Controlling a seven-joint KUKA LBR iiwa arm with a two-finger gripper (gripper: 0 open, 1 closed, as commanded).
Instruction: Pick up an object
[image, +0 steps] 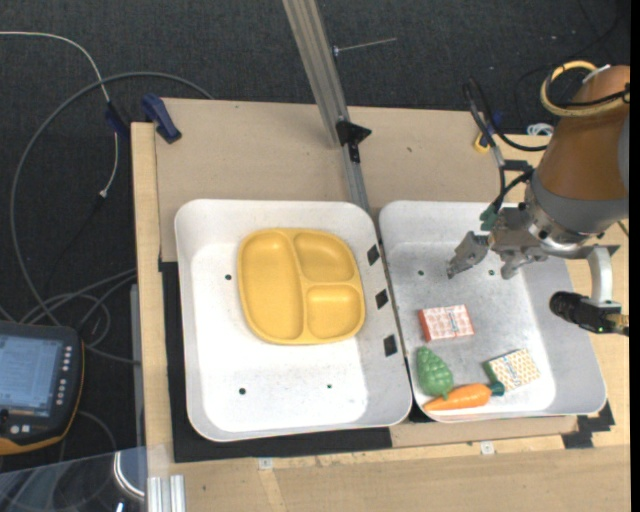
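Across the tan surface (260, 150), lying side by side: left bin (200, 380) carrying a yellow divided plate (300, 284); right bin (570, 385) carrying the smaller things. Hanging over the right bin's far half, grey arm (585, 150), fingers (466, 254) spreading apart, gripping nothing. Sitting near the bin's middle, pink box (446, 322); lying along the near edge, green vegetable (434, 371), touching orange carrot (463, 397), then patterned packet (514, 369) just beside.

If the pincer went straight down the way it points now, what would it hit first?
Most likely the bare floor of the right bin. The pincer hangs over the bin's upper part, apart from the pink box nearer the front. Depth is hard to judge from this slanted view.
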